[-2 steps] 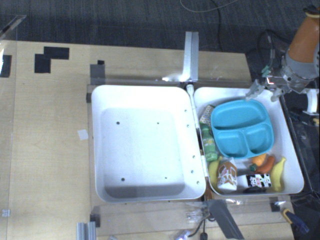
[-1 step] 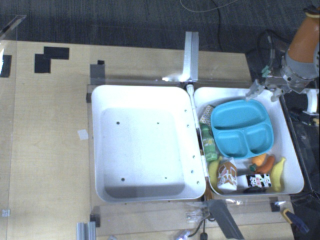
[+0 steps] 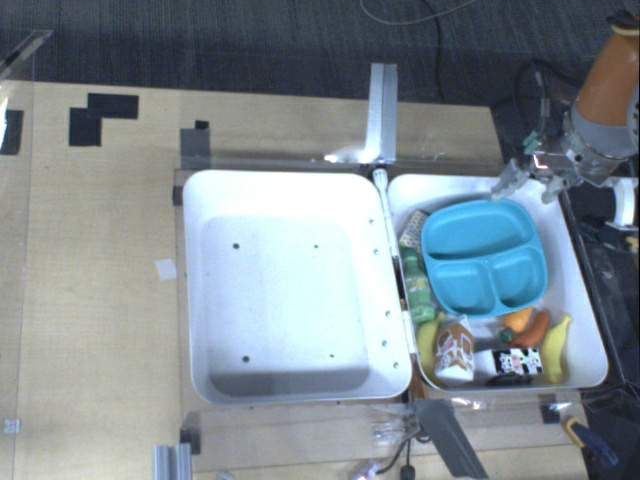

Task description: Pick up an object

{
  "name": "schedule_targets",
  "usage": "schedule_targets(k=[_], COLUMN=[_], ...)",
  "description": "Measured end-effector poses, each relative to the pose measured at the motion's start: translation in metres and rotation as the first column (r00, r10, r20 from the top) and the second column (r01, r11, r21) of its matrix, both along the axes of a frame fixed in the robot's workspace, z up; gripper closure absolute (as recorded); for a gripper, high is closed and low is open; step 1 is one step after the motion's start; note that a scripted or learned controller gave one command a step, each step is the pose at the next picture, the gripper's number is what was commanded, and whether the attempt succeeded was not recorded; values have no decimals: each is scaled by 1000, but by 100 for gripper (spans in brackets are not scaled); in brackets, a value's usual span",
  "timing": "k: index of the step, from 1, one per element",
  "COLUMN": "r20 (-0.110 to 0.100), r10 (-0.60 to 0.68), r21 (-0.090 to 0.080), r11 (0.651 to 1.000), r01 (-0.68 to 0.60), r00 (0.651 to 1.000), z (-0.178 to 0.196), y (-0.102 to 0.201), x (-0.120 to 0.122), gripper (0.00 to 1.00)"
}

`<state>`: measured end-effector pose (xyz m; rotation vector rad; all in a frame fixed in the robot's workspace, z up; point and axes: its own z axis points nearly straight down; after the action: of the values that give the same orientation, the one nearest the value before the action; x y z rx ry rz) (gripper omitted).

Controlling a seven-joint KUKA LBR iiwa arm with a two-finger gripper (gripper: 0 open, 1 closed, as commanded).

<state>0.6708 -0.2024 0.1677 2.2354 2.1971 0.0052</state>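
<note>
The right bin [image 3: 590, 343] holds a blue divided tray [image 3: 485, 258] lying across its upper half. Below the tray lie a white cup with brown print [image 3: 455, 351], an orange carrot-like toy [image 3: 529, 322], a yellow banana [image 3: 556, 348] and a small black-and-white box [image 3: 514, 364]. Green pieces [image 3: 416, 293] and a patterned packet [image 3: 413, 229] sit along the bin's left wall. My gripper [image 3: 530, 180] hovers over the bin's far right corner, just above the tray's top edge. Its fingers are spread and open, with nothing between them.
The left bin [image 3: 195, 268] sits beside the right one, with a metal divider post [image 3: 383, 113] rising behind the seam. A yellow piece [image 3: 427, 343] lies by the cup. Cables run at the back and right of the bench.
</note>
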Motion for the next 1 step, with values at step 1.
schedule_targets(k=[1], r20=[0], r10=[0], r21=[0], r11=[1000], r01=[0], r00=[1000], z=[0], y=[0], x=[0], gripper=[0])
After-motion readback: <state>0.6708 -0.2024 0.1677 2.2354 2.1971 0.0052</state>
